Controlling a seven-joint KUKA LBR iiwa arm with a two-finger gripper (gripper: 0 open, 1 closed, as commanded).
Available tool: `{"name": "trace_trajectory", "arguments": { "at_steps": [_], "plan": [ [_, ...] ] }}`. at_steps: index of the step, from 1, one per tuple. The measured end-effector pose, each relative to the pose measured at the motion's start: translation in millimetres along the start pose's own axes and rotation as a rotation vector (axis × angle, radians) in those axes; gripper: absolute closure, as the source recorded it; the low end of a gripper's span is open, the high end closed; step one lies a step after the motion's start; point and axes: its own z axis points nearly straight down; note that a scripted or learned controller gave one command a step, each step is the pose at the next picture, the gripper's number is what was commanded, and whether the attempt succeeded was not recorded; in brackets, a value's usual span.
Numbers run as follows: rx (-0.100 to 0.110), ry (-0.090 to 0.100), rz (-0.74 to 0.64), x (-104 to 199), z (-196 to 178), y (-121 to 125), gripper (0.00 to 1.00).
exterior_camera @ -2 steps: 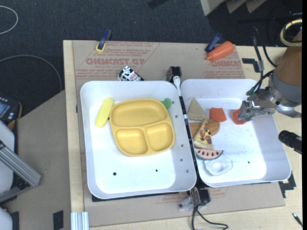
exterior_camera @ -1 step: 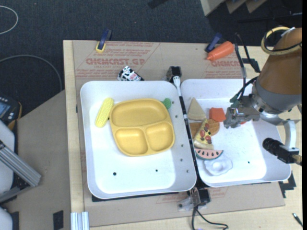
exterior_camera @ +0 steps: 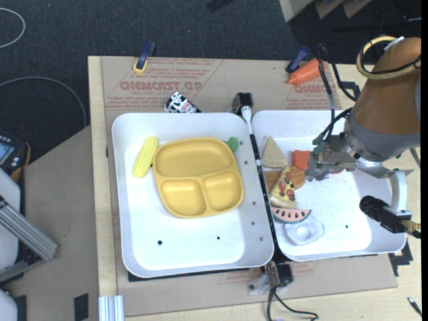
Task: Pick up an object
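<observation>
In the right bin [exterior_camera: 348,239] lie several toy foods: a sandwich wedge [exterior_camera: 272,154], a pizza slice [exterior_camera: 286,186], a watermelon slice [exterior_camera: 291,214], a clear cup or lid [exterior_camera: 302,233] and a small red piece [exterior_camera: 301,158]. My gripper [exterior_camera: 319,168] hangs low over this bin, right beside the red piece and the pizza slice. The wrist body hides its fingertips. In the left bin [exterior_camera: 134,239] a yellow divided plate [exterior_camera: 197,177] rests, with a yellow corn cob [exterior_camera: 144,156] to its left and a green piece [exterior_camera: 233,144] at its upper right.
On the bench behind the bins sit a black-and-white toy [exterior_camera: 179,103], a yellow-blue clamp [exterior_camera: 143,57] and an orange object [exterior_camera: 304,72]. A black clip [exterior_camera: 242,101] sits where the bins meet. The arm's cable and a black fitting [exterior_camera: 381,209] hang over the right bin.
</observation>
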Motion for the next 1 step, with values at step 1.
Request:
{"name": "trace_trajectory", "arguments": {
  "at_steps": [1],
  "plan": [
    [0.002, -0.001, 0.003, 8.3, 4.8, -7.6, 1.00]
  ]
}}
